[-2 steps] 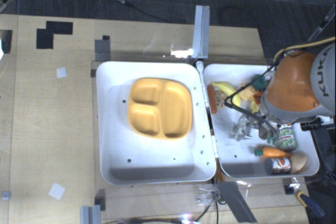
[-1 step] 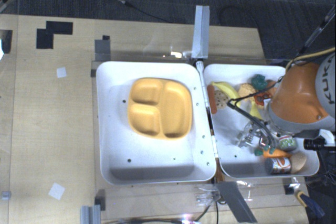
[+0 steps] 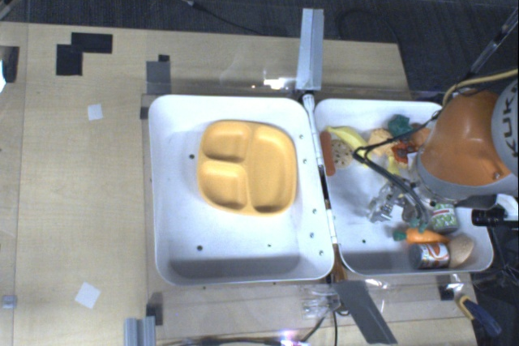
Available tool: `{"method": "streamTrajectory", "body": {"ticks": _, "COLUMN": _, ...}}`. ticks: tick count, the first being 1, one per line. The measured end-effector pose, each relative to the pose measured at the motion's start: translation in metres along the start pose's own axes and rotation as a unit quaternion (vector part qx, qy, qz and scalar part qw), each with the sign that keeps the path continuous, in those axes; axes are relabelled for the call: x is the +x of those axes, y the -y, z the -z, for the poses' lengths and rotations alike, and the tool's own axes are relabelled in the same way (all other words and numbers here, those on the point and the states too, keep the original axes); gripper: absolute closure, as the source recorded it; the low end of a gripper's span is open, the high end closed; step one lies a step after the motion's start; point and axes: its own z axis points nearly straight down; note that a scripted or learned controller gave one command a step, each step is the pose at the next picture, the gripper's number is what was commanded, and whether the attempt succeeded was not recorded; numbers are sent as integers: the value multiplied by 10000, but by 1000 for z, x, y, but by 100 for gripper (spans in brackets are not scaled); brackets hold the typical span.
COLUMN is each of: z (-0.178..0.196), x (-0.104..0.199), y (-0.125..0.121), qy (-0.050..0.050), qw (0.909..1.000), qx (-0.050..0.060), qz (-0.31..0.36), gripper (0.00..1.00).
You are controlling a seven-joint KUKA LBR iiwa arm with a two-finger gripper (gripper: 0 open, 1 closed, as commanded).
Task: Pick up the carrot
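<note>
Carrot low in the right bin, arm over it.

Nearest me, along the right bin's (image 3: 350, 259) front edge, I saw a can (image 3: 431, 255) lying next to a pale rounded item (image 3: 461, 249), and just behind them the carrot (image 3: 422, 237), orange with a green end, resting on the bin floor. Above the carrot hung the jaws (image 3: 397, 202), metal and splayed over the white floor; I could not tell whether they were open or closed, and nothing showed between them. The arm's orange band (image 3: 462, 142) loomed behind, covering the bin's right side. Farther back lay a banana (image 3: 347, 136), a reddish sausage-like piece (image 3: 326, 151) along the left wall and a teal item (image 3: 399, 126). In the left bin (image 3: 174, 247) sat a yellow divided plate (image 3: 247, 166), well apart from the carrot, on the table (image 3: 73, 207).
</note>
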Motion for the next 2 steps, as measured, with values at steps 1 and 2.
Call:
{"method": "streamTrajectory", "body": {"ticks": 1, "z": 77, "x": 7, "y": 10, "qy": -100, "qw": 9998, "qx": 41, "qz": -189, "gripper": 100}}
{"method": "streamTrajectory", "body": {"ticks": 2, "z": 75, "x": 8, "y": 10, "qy": -122, "qw": 9997, "qx": 48, "qz": -185, "gripper": 0}}
